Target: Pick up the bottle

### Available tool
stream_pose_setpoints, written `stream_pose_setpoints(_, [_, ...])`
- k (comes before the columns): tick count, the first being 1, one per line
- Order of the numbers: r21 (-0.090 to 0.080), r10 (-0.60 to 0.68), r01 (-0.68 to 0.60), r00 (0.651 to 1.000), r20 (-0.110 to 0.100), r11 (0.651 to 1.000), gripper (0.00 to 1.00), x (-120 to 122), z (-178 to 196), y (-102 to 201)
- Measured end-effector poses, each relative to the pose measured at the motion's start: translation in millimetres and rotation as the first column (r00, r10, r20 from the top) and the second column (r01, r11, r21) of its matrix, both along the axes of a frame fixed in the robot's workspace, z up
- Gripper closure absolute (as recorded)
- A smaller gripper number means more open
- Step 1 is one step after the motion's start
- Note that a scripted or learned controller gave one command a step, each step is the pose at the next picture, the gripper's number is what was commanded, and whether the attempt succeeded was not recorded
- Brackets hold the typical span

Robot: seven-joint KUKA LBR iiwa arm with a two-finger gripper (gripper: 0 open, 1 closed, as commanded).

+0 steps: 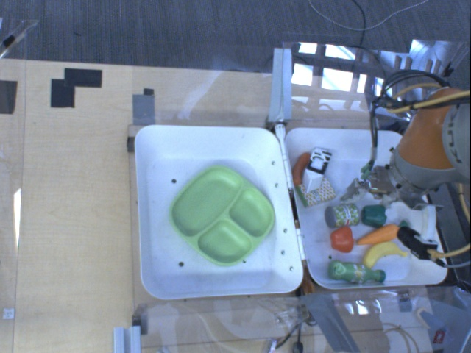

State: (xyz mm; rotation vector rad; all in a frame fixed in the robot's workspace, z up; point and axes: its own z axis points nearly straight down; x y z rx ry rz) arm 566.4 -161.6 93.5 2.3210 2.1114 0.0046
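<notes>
Gripper [362, 190], its tips small and blurred, open or closed unclear, hovers over right bin [346, 142]; green bottle [356, 273] lies at the bin's near edge, untouched.

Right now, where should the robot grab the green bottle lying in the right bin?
Grip the green bottle across its middle, coming straight down from above. It lies on its side along the right bin's near wall, so its long body offers two open sides; the banana sits close behind.
</notes>
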Motion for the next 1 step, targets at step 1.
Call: stream_pose_setpoints(1, [-0.001,0.009,-0.009,1.0,0.001,1.0,0.0,-1.3,45.7,-31.9])
